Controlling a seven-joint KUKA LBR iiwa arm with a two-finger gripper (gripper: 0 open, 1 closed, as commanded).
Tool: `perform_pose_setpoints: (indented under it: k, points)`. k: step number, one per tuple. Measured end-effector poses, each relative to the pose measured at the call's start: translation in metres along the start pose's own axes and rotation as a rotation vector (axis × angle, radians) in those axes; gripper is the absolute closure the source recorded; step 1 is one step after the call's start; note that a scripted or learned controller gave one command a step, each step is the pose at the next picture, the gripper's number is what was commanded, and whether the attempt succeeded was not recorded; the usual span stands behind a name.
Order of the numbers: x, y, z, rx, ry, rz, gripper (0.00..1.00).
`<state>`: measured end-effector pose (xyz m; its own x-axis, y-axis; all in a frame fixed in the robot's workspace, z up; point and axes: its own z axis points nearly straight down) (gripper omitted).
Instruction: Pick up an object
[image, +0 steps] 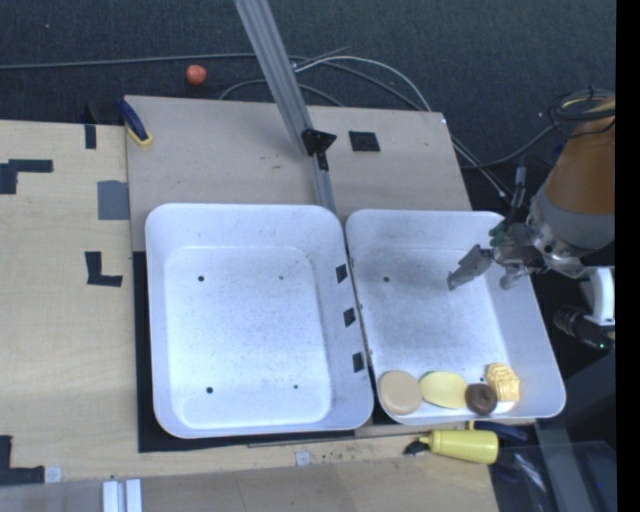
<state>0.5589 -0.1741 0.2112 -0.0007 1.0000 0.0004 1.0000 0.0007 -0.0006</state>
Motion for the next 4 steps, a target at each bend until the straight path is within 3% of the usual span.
perform_pose_setpoints:
  k: [1,2,3,4]
  points:
    - [0.033,-0.027,-0.026,-0.002,0.0,0.083,0.0]
    - [0.017,-0.071,0.073,0.008,0.001,0.003,0.0]
    - [0.018,-0.068,0.06,0.0,0.0,0.0,1.0]
    - [0.065,-0.072,0.065,0.001,0.001,-0.003,1.0]
